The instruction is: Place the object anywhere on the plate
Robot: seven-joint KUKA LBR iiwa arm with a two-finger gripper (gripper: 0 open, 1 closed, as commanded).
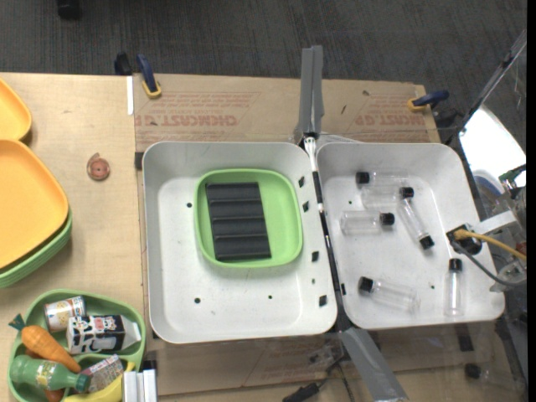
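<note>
Lower-left corner first: round green plastic bowl [134, 329], cut off by the frame edge, holding toy food: an orange carrot [46, 346], a small tin can [65, 312], a green bottle [42, 375] and a black-and-white labelled pack [99, 332] whose print is too small to read. Stacked orange and green dishes [29, 203] run out of frame at the left. Left shallow white bin [167, 308] holds a square light-green plastic plate [289, 216], and a dark grey ribbed rectangular block [239, 220] lies flat in the plate's middle, well within its rim. Right shallow white bin [402, 321] holds several clear plastic vials with black caps [387, 290], scattered on their sides and apart from each other (the clear bodies fade into the white floor, so an exact count is unsure). Which of these is the task's object cannot be told; the block is on the plate, the vials are in the other bin. A yellow cable [477, 241] crosses the right bin's far-right rim, joined to pale hardware that is cropped and hard to make out. Brown printed cardboard [218, 115] lies under both bins, held by a blue-and-yellow clamp [149, 80].
</note>
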